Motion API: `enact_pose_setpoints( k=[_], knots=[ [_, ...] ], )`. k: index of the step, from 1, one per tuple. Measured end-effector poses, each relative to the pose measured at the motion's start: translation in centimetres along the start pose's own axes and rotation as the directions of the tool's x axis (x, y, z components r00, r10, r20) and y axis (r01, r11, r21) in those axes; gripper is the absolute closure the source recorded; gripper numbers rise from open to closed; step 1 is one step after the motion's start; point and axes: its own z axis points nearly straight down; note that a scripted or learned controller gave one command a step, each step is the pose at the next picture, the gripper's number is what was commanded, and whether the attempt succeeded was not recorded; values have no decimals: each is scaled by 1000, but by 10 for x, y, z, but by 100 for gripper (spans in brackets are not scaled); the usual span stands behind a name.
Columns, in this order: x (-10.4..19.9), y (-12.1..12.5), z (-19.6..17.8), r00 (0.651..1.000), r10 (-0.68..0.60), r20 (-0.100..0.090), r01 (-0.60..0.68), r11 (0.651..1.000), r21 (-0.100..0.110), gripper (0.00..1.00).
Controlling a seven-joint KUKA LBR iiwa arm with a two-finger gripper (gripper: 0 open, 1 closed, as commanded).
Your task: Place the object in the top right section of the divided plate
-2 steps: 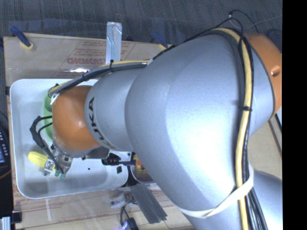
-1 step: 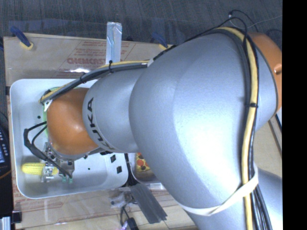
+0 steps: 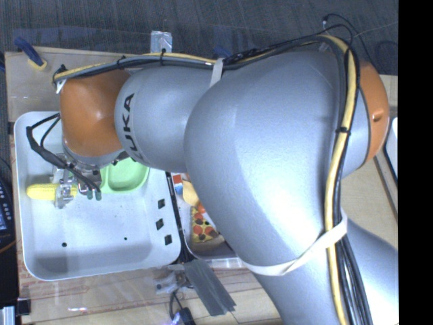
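I am observing the gripper (image 3: pixel 76 189) hanging low over the left bin (image 3: pixel 88 252), below the orange wrist band (image 3: pixel 88 117). Whether it is open or closed I cannot tell; the metal parts are blurring together at this angle.

A yellow object (image 3: pixel 42 192), elongated and resembling a corn cob, is lying just beside the gripper on its left. Its long axis is running roughly left to right, with the near end at or against the gripper; I cannot confirm a grasp.

The green divided plate (image 3: pixel 127 176) is sitting just to the gripper's right, mostly hidden under the arm. The right bin (image 3: pixel 203 246) is holding a pizza-like toy (image 3: pixel 200 226).

My judgement: the object is needing carriage rightward and slightly upward to the plate's top right section.
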Motion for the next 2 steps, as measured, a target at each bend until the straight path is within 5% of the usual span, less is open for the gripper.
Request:
enact_pose_setpoints(
  k=[1,2],
  knots=[
    [0,0,-1,1000,1,1,-1,1000,0,0],
    [3,5,-9,1000,-8,-8,8,1000,-4,100]
  ],
)
